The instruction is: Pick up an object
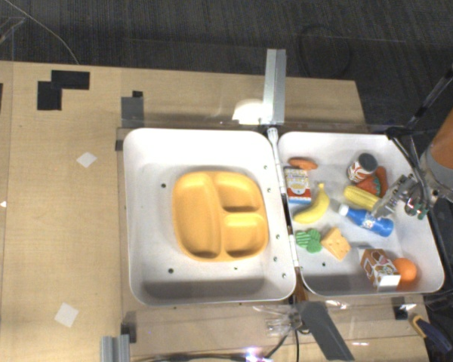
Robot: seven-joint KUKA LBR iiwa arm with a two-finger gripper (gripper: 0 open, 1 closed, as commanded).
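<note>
Tool just above blue bottle, beside yellow cylinder.

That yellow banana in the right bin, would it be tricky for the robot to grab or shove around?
The banana looks like a smooth, glossy toy, so it may slip in a pinch. Its curved shape suggests it would spin or pivot rather than slide straight if pushed. It lies close against a small carton, with a green piece just below, so a shove would probably disturb those too.
</note>
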